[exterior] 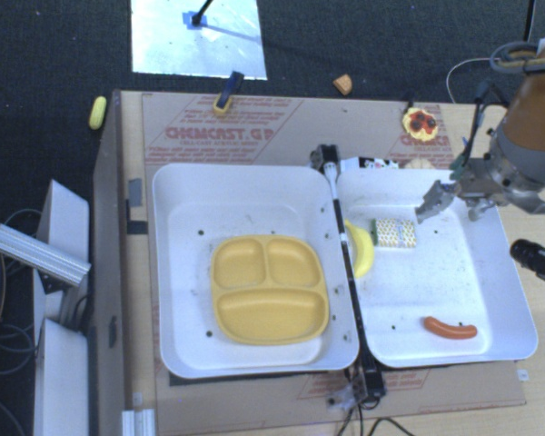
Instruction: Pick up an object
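camera view, near edge first: hot dog (450, 329) lying low in the right bin (490, 280), yellow divided plate (271, 289) filling the left bin (186, 243). further up, banana (361, 248) tucked against the divider, patterned sponge block (394, 232) just beside it. jaws (436, 203) hovering above the right bin's far side, carrying nothing; spread impossible to judge from here. best bet: drop squarely over the block, straddle its short sides, close before lifting.
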{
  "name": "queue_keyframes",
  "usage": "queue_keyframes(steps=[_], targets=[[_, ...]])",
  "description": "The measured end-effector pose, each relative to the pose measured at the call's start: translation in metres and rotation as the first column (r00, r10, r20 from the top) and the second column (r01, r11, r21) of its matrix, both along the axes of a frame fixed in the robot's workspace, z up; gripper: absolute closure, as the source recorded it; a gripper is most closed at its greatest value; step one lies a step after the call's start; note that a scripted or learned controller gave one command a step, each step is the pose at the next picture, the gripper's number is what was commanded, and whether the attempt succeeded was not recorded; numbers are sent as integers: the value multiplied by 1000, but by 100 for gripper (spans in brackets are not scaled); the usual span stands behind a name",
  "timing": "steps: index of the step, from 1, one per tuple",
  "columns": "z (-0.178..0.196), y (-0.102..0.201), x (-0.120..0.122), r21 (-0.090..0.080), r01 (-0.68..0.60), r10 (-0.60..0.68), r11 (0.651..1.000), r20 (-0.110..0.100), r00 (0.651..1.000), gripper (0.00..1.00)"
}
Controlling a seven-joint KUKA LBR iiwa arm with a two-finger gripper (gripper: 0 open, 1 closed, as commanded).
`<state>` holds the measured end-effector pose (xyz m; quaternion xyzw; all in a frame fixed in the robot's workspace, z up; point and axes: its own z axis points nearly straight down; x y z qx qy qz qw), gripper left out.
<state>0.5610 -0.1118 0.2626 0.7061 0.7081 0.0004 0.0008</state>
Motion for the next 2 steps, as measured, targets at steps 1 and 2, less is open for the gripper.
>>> queue_keyframes(steps=[1,2], targets=[[-66,34,55,1,-1,1,1000,-2,1000,0],[-161,26,47,1,1,-1,1000,14,1000,0]])
